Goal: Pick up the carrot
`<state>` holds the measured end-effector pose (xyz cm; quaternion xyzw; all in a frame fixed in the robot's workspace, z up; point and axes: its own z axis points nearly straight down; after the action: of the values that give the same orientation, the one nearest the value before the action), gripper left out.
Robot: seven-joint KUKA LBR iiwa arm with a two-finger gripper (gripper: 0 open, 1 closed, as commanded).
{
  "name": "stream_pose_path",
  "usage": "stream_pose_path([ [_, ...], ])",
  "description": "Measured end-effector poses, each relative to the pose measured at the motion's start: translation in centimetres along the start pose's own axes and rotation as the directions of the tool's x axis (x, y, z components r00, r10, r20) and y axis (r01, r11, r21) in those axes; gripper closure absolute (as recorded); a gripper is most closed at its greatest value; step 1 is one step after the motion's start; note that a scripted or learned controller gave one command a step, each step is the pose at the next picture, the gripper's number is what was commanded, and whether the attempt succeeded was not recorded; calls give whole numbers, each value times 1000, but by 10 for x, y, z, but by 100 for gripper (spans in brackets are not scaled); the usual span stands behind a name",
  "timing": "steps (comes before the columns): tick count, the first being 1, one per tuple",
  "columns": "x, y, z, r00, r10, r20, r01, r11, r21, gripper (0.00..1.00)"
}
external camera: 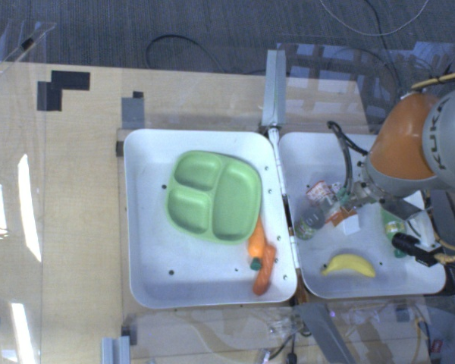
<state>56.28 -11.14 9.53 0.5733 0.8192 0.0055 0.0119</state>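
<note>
Orange carrot (261, 262): it lay in the left bin (148, 226), hard against the wall that bin shares with its neighbour, near the front corner, just beside the green plate (213, 196); a green bit sat at its middle
Green plate: it was a divided plate taking up the middle of the left bin, which I judged was why the carrot had ended up squeezed into the strip along the wall
Gripper (349, 202): it hung low over the right bin (409, 279) among small clutter, a bottle (311, 221) and a wrapper (319, 192); I could not tell how wide it stood or whether it had anything
Arm (409, 139): it reached in from the right, its orange band above the wrist
Banana (349, 265): it lay loose toward the front of the right bin, apart from the gripper
Carrot relative to gripper: it was in the other bin, across the dividing wall, to the gripper's left in my view and nearer the front edge; well apart, no contact
My judgement: the pick had not begun, and the wall would crowd one finger
</note>
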Motion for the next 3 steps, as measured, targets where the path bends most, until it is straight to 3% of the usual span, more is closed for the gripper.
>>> stream_pose_path([
  [1, 24, -28, -1, 994, -105, 12, 105, 994, -7, 100],
  [2, 19, -46, -42, 987, -163, -13, 163, 986, 14, 100],
  [3, 38, -49, -9, 1000, -6, -9, 6, 1000, 12, 100],
])
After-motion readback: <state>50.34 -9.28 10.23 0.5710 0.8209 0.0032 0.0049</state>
